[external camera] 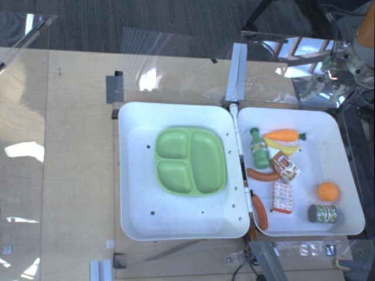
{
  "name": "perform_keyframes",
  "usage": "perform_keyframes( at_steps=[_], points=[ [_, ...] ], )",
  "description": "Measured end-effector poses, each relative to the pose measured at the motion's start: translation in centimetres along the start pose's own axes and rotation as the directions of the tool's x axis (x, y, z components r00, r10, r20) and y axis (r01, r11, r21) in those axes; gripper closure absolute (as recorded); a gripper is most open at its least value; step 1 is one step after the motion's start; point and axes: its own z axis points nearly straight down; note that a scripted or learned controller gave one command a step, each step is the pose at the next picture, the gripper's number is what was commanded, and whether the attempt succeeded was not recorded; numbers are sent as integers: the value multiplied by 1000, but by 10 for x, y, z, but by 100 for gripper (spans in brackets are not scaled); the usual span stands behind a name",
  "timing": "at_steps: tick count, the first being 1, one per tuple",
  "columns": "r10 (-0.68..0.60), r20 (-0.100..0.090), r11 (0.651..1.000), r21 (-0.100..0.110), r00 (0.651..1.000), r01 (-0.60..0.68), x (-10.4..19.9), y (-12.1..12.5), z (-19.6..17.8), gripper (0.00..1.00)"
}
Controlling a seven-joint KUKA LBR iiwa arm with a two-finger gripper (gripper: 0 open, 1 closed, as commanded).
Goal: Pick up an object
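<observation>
the arm's grey wrist with its orange band (364,37) sat high at the far right, well beyond the right-hand shallow white bin (343,134); whether the pincer was apart or together could not be told, and nothing was seen held or touched. every candidate lay below and left of it. the small round orange ball (328,191) looked the easiest pick, standing apart from the rest with only the green-labelled tin can (323,213) near. a straight descent over it seemed wisest, avoiding the crowded orange plastic carrot (283,136) cluster.
</observation>
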Motion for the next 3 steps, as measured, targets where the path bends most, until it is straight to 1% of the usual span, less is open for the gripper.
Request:
perform_keyframes(
  at_steps=[1, 2, 3],
  points=[
    [-80, -1, 997, 1, 997, 80, 19, -19, 119, 0],
    [-102, 1, 995, -5, 995, 102, 32, -48, 169, 0],
    [-103, 3, 995, -13, 995, 103, 33, -45, 155, 100]
  ],
)
